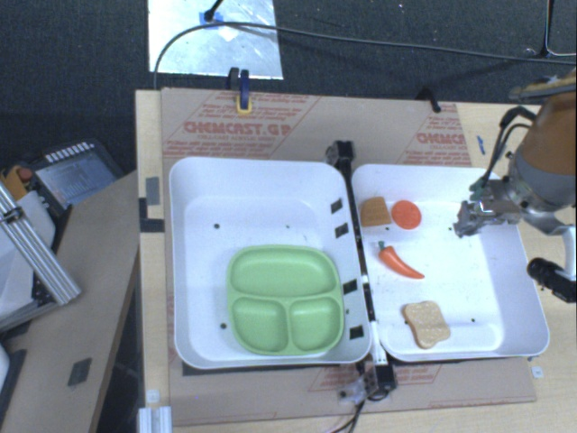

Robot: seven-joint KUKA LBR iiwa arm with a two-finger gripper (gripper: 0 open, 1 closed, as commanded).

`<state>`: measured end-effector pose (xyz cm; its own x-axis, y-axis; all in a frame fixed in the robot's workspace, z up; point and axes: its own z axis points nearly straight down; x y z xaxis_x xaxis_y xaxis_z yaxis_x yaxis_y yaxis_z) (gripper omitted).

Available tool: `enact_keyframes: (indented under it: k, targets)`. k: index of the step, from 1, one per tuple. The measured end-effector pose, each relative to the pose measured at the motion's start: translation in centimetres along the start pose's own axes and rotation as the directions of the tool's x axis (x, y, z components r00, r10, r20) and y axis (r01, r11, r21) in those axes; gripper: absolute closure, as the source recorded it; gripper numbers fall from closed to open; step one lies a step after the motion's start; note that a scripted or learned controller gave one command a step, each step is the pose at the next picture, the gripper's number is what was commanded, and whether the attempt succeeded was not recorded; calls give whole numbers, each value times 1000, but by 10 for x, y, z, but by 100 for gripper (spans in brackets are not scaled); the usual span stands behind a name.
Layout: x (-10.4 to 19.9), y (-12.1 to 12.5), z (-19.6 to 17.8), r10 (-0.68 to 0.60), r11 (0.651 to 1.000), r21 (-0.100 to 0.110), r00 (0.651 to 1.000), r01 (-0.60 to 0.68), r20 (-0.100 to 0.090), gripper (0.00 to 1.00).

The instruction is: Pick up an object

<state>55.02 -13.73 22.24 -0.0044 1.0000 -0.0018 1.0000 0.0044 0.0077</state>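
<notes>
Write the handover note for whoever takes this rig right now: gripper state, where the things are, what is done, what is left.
Gripper: above the right bin's right part, apart from all the food pieces, nothing seen between its fingers; open or shut cannot be told.
Right bin holds: tan square piece and orange-red round piece side by side near the far left corner; orange carrot-like piece below them; toast slice near the front.
Left bin: green divided tray.
Done: no pick evident.
Left: choose a piece, descend, grasp, lift.
</notes>
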Motion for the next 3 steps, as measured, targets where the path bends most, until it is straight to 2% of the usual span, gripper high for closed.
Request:
enact_keyframes:
  k: [1,3]
  targets:
    - [52,14,-11,-5,1000,4,1000,5,-3,100]
    - [167,37,7,-5,1000,6,1000,5,-4,100]
